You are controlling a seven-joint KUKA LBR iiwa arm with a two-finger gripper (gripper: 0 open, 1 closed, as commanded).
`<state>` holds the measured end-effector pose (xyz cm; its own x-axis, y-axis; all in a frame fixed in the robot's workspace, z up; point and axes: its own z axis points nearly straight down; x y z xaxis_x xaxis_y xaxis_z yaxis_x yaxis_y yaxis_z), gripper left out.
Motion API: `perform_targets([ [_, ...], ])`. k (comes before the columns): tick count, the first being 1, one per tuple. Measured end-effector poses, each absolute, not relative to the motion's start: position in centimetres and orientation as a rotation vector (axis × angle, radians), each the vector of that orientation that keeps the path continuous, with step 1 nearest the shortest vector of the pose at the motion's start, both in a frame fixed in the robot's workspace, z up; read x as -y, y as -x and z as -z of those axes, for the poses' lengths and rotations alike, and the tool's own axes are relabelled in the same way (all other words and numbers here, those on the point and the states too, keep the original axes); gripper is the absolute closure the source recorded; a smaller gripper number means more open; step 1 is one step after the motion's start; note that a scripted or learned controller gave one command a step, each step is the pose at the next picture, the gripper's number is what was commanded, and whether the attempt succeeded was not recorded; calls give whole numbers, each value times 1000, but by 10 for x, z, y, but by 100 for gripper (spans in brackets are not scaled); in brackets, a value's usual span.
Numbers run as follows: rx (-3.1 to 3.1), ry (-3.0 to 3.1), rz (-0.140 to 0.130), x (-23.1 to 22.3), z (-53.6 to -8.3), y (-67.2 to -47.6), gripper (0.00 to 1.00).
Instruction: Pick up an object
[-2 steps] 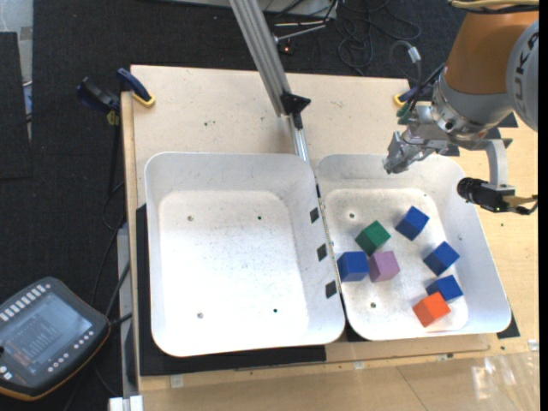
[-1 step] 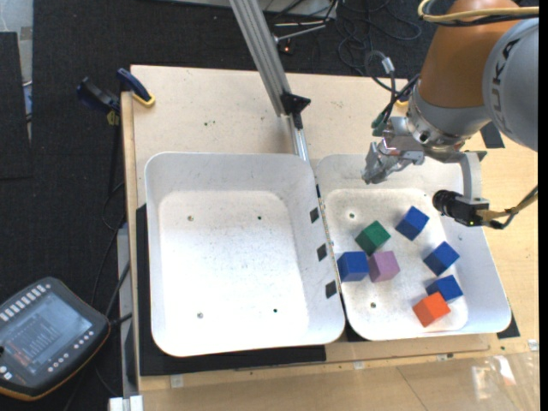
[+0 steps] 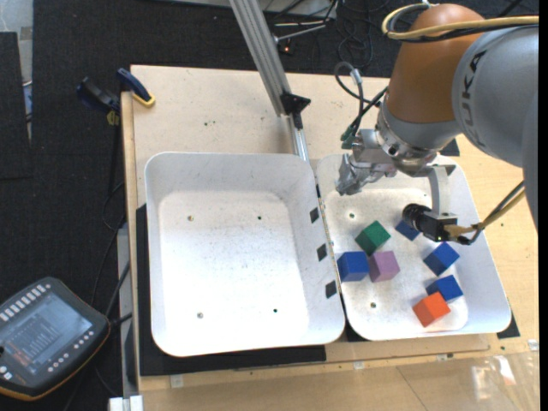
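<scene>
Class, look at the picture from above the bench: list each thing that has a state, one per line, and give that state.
pincer: over the right bin's far left corner, nothing seen between its fingers
green block: lying in the right bin, tilted, touching the purple block
purple block: resting beside the blue block
orange block: resting near the front rim
left bin: lying flat on the bench
</scene>
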<state>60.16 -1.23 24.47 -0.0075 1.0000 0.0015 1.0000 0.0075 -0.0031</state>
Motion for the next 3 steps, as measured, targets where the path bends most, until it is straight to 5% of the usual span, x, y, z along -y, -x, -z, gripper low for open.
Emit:
perform_targets([
  [2, 2226, 2211, -3, -66, -227, -549, 100],
  [3, 2221, 2221, -1, -62, -228, -550, 0],
])
